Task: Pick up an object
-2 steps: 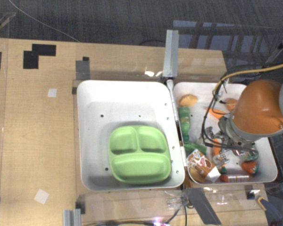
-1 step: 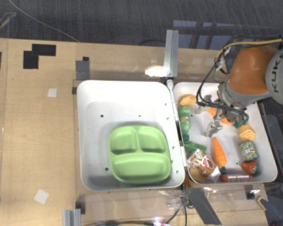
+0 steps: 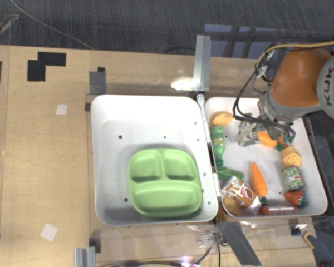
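- Bench (image 3: 39, 166): tan top, two white bins side by side, their inner rims touching along a metal divider.
- Left bin (image 3: 108, 121): one green tray (image 3: 164, 181) with three compartments, lying toward the near right part; bare floor along the far and left walls, the widest free room on the bench.
- Right bin (image 3: 314, 166): crowded; toys ring the walls, and a small bare patch lies in the middle between the carrot and the can.
- Count, right bin: one yellow lemon-like piece (image 3: 222, 118) at the far left corner; one green cob (image 3: 217, 139) along the left wall; one green pepper-like piece (image 3: 229, 173) below it; one snack packet (image 3: 239, 192) at the near left; one carrot (image 3: 259, 179), upright along the bin's length, just beside the packet; one small bottle (image 3: 278, 209) lying against the near wall; one strawberry (image 3: 296, 197) at the near right corner; one green can (image 3: 292, 178) just above it; one yellow corn piece (image 3: 291, 158) above the can; one orange piece (image 3: 267, 140) under the gripper.
- Arm (image 3: 300, 79): enters from the right, orange band over the far right part of the right bin.
- Gripper (image 3: 249, 135): low in the far half of the right bin, just beside the orange piece and seemingly touching it; whether the fingers are spread or closed cannot be told, nor whether anything is gripped.
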Action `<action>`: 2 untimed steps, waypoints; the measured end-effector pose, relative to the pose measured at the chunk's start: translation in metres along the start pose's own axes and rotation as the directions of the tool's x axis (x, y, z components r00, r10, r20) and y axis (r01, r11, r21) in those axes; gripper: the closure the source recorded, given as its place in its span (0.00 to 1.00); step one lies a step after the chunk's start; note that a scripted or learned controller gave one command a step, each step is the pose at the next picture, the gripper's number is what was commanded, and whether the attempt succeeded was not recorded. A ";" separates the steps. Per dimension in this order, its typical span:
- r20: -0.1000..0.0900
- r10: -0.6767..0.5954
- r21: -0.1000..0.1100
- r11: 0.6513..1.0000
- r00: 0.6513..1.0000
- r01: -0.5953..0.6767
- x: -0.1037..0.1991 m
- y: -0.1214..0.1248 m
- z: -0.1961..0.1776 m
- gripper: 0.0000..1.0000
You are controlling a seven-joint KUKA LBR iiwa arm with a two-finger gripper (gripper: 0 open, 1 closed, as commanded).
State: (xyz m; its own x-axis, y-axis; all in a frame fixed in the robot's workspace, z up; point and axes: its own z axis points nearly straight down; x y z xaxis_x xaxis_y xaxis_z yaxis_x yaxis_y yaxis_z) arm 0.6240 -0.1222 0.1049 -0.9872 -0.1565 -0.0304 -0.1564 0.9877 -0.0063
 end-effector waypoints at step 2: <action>-0.009 -0.676 -0.011 0.737 0.737 0.676 -0.041 -0.072 -0.134 1.00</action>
State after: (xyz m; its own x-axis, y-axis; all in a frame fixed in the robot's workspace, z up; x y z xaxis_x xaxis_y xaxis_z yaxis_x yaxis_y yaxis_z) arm 0.6713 -0.1866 0.2406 -0.6220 -0.7830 -0.0090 -0.7829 0.6220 -0.0141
